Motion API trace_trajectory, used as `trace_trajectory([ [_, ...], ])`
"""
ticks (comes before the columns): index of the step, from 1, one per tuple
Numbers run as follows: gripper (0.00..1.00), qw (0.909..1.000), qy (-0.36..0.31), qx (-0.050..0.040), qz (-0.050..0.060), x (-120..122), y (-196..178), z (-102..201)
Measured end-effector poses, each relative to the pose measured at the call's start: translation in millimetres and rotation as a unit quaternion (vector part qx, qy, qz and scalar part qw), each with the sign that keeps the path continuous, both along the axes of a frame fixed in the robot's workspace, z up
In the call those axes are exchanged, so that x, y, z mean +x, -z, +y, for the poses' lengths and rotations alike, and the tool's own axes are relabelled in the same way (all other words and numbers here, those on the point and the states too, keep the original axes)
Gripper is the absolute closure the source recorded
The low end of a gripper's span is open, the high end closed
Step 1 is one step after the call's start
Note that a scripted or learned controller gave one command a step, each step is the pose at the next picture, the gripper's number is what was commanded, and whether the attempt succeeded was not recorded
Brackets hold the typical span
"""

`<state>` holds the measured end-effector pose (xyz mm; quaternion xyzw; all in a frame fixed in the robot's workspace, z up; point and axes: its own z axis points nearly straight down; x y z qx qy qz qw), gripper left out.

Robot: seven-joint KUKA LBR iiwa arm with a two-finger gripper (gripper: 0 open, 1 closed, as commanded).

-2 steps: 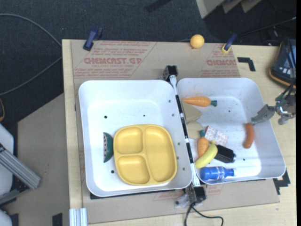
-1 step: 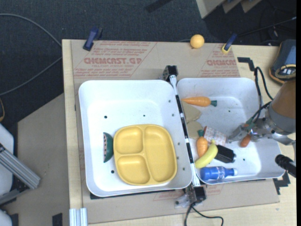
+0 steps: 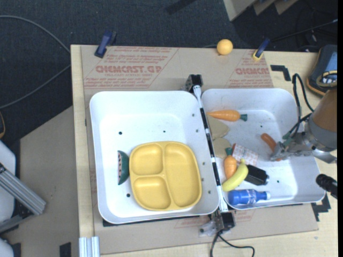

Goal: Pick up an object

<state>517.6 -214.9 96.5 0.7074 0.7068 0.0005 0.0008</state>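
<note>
Camera view: pincer low in right bin, spread or pressed together impossible to tell. Just left and slightly above, small orange-red sausage-like piece, long axis slanting toward pincer. Farther left: banana, black block, blue bottle, carrot.

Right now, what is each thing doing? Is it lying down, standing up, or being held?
Yellow plate: lying flat, right way up, in the left bin.
Watermelon slice: tucked against the plate's left edge.
Long carrot: lying down in the right bin.
Banana: lying across the small carrot.
Blue bottle: on its side.
Sausage: lying loose by the gripper.
</note>
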Motion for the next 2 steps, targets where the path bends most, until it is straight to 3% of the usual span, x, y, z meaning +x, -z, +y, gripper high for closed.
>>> trace_trajectory([
  [1,1.0,1.0,-0.002,0.0008,0.0,38.6,-63.3,88.7],
  [2,1.0,1.0,-0.001,0.0003,0.0,39.5,-88.2,167.7],
])
